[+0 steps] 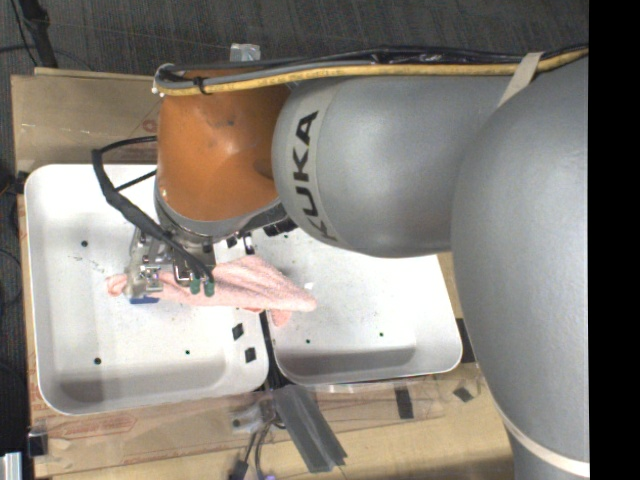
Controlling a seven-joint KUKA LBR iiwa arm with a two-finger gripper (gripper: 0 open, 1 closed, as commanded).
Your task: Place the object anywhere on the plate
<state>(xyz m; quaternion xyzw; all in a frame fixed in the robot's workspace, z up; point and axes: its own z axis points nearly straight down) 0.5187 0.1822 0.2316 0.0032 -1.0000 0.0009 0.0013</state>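
A long, floppy pink object [262, 288] lies across the ridge between the two white bins, one end in the left bin [70, 268] and the other in the right bin [400, 318]. A small pink bit also shows at the gripper's left side. My gripper [172, 276] is low over the left end of the pink object, in the left bin's middle, and covers that part of it. The big grey arm and its orange band [205, 158] hide the back of both bins.
The raised divider [255, 353] between the bins runs under the pink object. A black cable [120, 200] loops from the wrist over the left bin's back. The wooden bench edge [70, 98] frames the bins.
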